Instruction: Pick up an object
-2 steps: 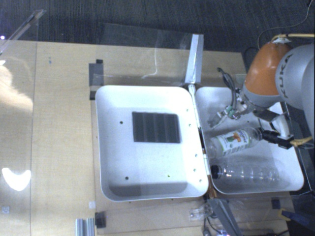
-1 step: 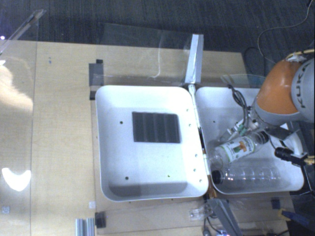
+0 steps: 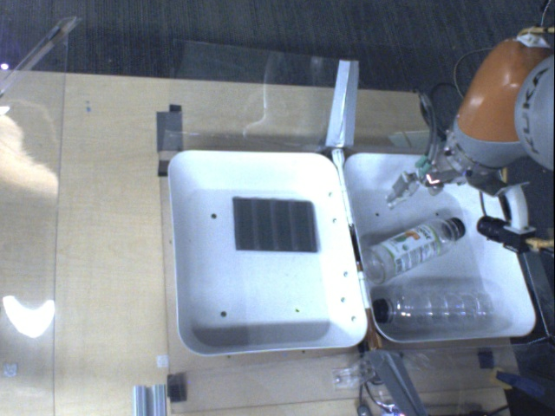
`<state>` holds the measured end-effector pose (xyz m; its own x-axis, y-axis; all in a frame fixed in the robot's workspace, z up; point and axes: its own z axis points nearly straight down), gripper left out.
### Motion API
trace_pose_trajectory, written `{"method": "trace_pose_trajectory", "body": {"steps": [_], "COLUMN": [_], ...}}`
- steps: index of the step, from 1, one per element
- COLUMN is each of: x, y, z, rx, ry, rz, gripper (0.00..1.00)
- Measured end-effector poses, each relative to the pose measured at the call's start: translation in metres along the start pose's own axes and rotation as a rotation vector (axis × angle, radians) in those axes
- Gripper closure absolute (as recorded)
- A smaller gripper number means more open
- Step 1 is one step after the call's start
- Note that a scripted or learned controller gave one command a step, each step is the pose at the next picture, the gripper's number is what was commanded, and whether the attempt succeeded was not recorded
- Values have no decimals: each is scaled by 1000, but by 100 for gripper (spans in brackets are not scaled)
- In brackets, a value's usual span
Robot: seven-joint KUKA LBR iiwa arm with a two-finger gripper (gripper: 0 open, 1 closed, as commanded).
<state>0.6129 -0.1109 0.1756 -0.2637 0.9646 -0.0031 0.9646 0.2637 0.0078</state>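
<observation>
The hand (image 3: 406,187), fingers slightly parted and holding nothing, hovers in the right bin (image 3: 368,176), a labelled bottle (image 3: 414,245) just below it, its writing too small to read.

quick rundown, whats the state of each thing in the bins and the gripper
clear plastic bottle with a white and green label: lying on its side, slanted, in the right white bin.
clear ribbed plastic bottle without a label: lying on its side along the right bin's near wall.
dark ribbed rectangular pad: lying flat on the floor of the left white bin.
two-finger gripper: over the right bin's far part, apart from both bottles, holding nothing.
</observation>
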Motion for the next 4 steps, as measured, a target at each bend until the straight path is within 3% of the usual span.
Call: {"method": "trace_pose_trajectory", "body": {"steps": [1, 2, 3, 4], "x": [-11, 0, 20, -8], "y": [57, 34, 45, 23], "z": [-87, 76, -12, 67], "rx": [-2, 3, -2, 3], "ry": [-2, 3, -1, 2], "rz": [-206, -338, -492, -432], "gripper": [0, 0, 0, 0]}}
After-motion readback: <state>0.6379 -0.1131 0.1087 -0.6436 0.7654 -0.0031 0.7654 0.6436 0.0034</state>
